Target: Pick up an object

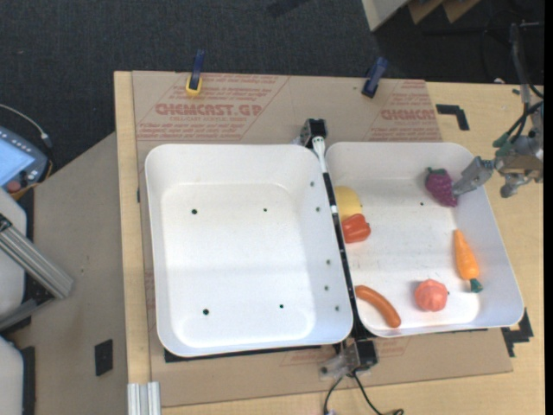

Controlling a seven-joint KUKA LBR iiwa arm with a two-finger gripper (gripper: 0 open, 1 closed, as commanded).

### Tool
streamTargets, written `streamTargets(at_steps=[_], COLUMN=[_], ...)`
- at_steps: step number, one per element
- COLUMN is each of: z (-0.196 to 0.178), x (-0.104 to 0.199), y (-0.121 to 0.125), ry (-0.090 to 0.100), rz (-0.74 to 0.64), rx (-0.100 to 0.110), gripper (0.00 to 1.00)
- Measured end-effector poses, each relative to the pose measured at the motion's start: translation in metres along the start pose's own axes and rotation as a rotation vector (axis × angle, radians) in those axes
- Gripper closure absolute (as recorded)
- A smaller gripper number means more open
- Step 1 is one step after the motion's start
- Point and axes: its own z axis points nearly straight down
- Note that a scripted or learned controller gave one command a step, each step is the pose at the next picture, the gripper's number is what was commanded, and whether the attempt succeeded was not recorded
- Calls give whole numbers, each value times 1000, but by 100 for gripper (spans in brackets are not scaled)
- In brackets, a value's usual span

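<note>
In the camera view, two shallow white bins are being seen side by side on a worktop (86,232) that is covered with a brown cardboard sheet (285,102). The left bin (173,318) is being shown with only small dark dots on its floor. The right bin (397,158) is being occupied by several toy foods.

A purple bunch of grapes (441,186) is lying near the far right corner of the right bin. The gripper (479,175) is being held just beside the grapes, at the right rim of that bin, and one grey finger (471,178) is being seen touching or nearly touching the grapes; which of the two cannot be told. Whether the jaws are wide or narrow cannot be told, and no object is being seen between them.

An orange carrot (466,256) is lying along the right side of the bin, with its green end toward the near side. A pink round fruit (431,295) is resting near the carrot, toward the near edge. An orange sausage (378,306) is lying tilted at the near left corner. A yellow piece (347,201) and a red pepper (355,228) are being found close together against the left wall of the right bin.

Two blue clamps (198,63) (375,76) are being seen at the far edge of the cardboard sheet.
</note>
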Motion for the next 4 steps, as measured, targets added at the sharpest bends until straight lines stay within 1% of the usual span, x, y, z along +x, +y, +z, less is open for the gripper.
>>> streamTargets(at_steps=[1, 2, 3, 4], z=[-11, -108, -232, -294], x=[0, 3, 76, 95], y=[1, 84, 59, 25], ry=[-2, -7, -3, -2], rz=[-1, -5, -8, -3], rx=[-4, -17, -19, -14], gripper=[100, 100, 100, 100])
